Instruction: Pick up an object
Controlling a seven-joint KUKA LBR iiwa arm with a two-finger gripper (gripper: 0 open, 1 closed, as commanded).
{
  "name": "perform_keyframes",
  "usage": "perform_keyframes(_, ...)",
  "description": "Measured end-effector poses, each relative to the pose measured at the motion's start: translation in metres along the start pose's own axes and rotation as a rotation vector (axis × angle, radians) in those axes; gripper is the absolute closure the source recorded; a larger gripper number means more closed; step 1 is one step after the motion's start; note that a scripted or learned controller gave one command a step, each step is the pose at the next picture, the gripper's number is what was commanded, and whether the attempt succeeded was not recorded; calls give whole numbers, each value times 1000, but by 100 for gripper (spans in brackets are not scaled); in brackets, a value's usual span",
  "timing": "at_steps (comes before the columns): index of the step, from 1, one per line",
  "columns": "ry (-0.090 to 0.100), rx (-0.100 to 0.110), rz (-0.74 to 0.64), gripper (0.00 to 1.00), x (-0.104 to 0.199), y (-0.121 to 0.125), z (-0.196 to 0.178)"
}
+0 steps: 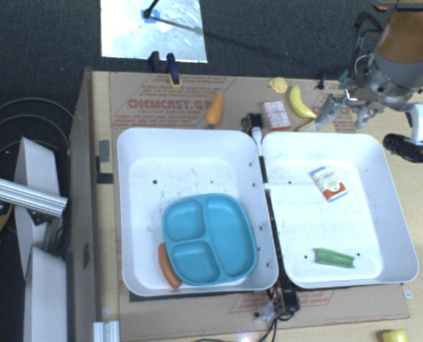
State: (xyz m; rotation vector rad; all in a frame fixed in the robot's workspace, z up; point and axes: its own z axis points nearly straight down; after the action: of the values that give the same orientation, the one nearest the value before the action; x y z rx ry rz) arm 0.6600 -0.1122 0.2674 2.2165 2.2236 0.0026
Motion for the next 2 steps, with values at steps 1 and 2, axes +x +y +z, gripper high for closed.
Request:
perform_keyframes(1, 0, 13, 9, 0, -64, -52, 137)
perform_keyframes(2, -1, -2, 1, 100, -60, -46, 118)
